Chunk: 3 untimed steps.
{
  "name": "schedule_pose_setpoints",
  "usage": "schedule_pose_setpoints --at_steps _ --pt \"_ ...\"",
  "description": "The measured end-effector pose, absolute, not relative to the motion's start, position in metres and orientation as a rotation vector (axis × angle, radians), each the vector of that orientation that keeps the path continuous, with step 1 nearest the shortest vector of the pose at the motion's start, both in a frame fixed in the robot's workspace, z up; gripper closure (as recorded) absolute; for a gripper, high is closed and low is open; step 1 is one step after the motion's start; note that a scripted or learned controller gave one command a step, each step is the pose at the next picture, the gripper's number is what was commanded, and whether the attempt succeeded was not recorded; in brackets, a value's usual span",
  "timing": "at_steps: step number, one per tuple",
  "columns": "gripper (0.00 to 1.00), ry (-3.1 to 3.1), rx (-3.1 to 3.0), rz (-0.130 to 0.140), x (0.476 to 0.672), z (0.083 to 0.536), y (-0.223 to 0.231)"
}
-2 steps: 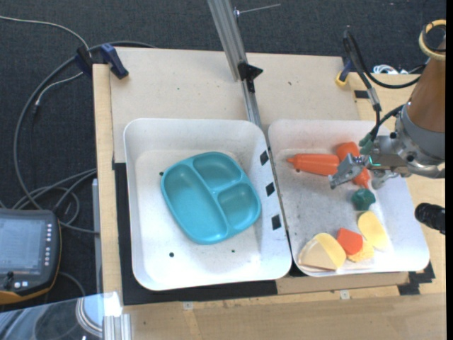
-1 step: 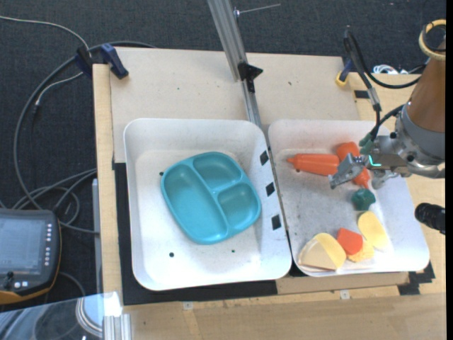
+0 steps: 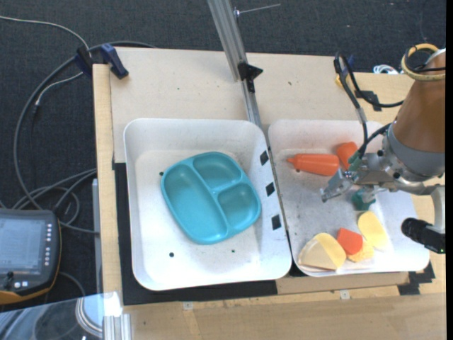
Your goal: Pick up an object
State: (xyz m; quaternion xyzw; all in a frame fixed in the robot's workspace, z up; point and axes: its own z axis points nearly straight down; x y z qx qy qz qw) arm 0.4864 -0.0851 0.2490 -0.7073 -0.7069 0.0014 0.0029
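- Worktop [image 3: 184,83]: pale wood-coloured board, bare along its far strip, carrying two shallow white bins side by side.
- Left bin [image 3: 141,137]: white, rounded corners, a few dark specks on its floor.
- Right bin [image 3: 311,211]: white, touching the left bin along the middle seam, holding all the small items.
- Arm [image 3: 425,129]: grey with an orange-brown band above the wrist, reaching in from the right over the right bin.
- Teal divided plate [image 3: 209,197]: three compartments, lying flat in the middle of the left bin, turned at an angle.
- Orange carrot-shaped toy [image 3: 315,163]: lying across the far part of the right bin, pointed end toward the left, just left of the jaws.
- Pale yellow wedge [image 3: 322,252]: at the near edge of the right bin.
- Yellow oval piece [image 3: 373,230]: near-right part of the right bin, just beside the small orange-red piece [image 3: 349,240], which sits between it and the wedge.
- Jaws [image 3: 340,186]: low over the middle of the right bin, metal fingers pointing left; open or closed, cannot tell; nothing seen clamped between them.
- Small dark green item [image 3: 363,200]: right under the wrist, partly hidden.
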Motion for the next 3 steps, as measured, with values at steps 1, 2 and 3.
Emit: schedule_pose_setpoints --at_steps 1,2,3 --pt "0.0 -2.216 -2.217 0.005 0.482 0.206 -0.085" --pt "0.0 -2.215 -2.216 0.007 0.477 0.143 -0.082" --pt "1.0 -2.221 -2.22 -0.003 0.479 0.157 -0.082"
